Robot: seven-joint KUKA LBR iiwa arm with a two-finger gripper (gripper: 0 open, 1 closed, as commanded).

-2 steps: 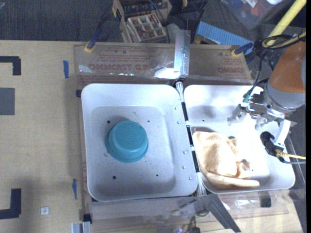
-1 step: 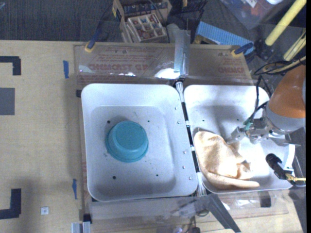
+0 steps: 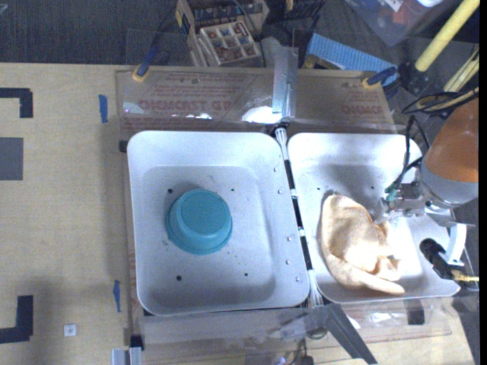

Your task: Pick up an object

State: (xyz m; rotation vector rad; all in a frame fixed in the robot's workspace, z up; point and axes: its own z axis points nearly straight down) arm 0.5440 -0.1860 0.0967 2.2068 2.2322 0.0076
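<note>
A blue bowl (image 3: 199,220) lies upside down in the left bin (image 3: 152,158). A crumpled tan cloth (image 3: 354,243) lies in the right bin (image 3: 335,154), toward its front. My gripper (image 3: 389,210) is low in the right bin, right at the cloth's upper right edge. The wrist above it hides how the jaws stand and whether they touch the cloth.
A metal divider (image 3: 293,204) runs between the two bins. Clear plastic walls stand along the back of both bins. Boxes and clutter sit beyond the bench at the top. The wooden bench surface (image 3: 61,226) stretches to the left.
</note>
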